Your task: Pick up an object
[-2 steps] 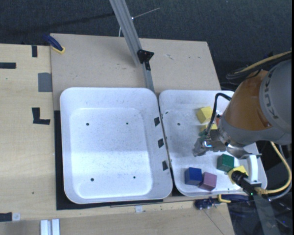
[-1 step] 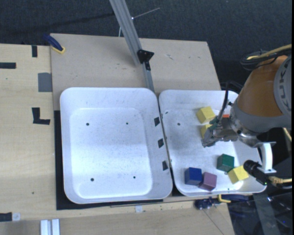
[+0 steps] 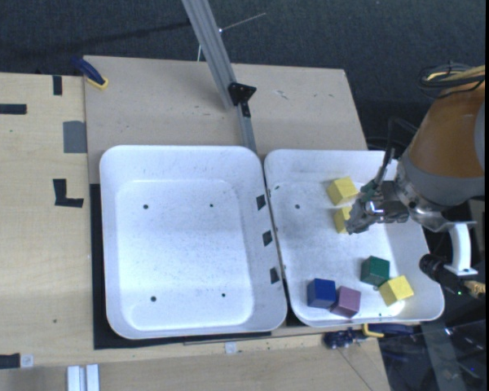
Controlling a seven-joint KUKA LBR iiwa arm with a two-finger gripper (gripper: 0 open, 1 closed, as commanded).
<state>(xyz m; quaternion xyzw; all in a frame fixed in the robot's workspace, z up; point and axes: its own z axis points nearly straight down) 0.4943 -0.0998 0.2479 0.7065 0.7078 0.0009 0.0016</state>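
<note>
In the right bin lie six blocks; the tool's grip is unreadable.

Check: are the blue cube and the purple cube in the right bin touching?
Touching. The camera view shows the blue cube and purple cube side by side with no white bin floor between them.

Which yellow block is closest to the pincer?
The small yellow block right beside the pincer, partly hidden by it. The other yellow block sits a bit above, and the third is down by the green block.

The arm is grey with a broad orange band and a dark metallic end effector.
</note>
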